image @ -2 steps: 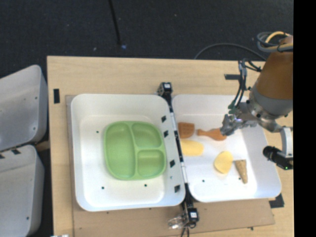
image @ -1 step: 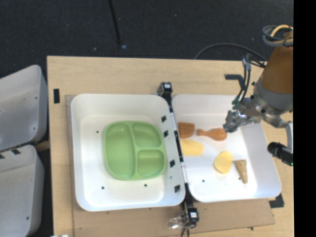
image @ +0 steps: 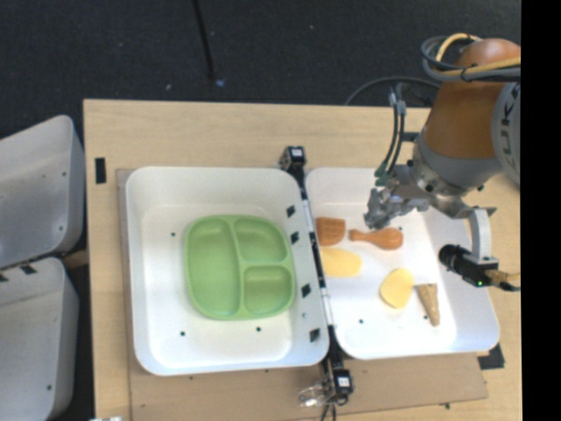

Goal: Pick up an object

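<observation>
Green and three-sectioned, a plastic tray (image: pixel 238 266) lies alone in the left bin (image: pixel 158 340), left of centre in the frame. Right of the divider, the right bin (image: pixel 456 336) holds the loose pieces: a brown toast-like slice (image: pixel 330 231), a pale yellow piece (image: pixel 341 263), a drumstick-shaped brown piece (image: pixel 379 238), a yellow round piece (image: pixel 396 288) and a tan cone (image: pixel 429 303). The gripper (image: pixel 383 209) sits low at the drumstick's upper edge, at centre right; whether it is spread or pressed together I cannot tell. Everything looks to be resting on the bin floor, so I judge the pick not yet done: grasp and lift remain.
</observation>
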Robot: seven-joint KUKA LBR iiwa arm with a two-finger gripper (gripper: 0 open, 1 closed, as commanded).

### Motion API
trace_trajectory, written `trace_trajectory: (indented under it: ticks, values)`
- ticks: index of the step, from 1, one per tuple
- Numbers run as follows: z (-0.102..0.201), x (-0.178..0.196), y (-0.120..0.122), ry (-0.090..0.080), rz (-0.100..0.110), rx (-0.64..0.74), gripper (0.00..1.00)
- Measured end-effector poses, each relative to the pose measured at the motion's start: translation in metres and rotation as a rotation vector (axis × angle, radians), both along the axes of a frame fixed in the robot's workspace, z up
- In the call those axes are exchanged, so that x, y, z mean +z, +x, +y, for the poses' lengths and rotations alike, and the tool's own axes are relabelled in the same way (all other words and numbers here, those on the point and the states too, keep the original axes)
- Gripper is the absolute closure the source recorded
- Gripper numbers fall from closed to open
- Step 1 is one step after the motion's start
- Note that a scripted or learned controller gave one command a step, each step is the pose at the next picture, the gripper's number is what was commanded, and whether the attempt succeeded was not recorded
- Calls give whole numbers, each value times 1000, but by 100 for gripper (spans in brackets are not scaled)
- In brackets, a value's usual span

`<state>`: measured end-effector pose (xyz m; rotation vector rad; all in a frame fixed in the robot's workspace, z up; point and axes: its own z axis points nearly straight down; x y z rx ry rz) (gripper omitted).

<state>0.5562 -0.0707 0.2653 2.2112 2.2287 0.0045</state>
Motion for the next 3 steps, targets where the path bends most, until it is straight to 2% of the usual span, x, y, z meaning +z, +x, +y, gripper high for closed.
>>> trace_trajectory:
  ticks: [1,2,3]
  values:
    - [49,-14,12,0,4,-2,100]
    - [105,-12,28,1,1,0,100]
    - [160,-26,30,0,5,-1,100]
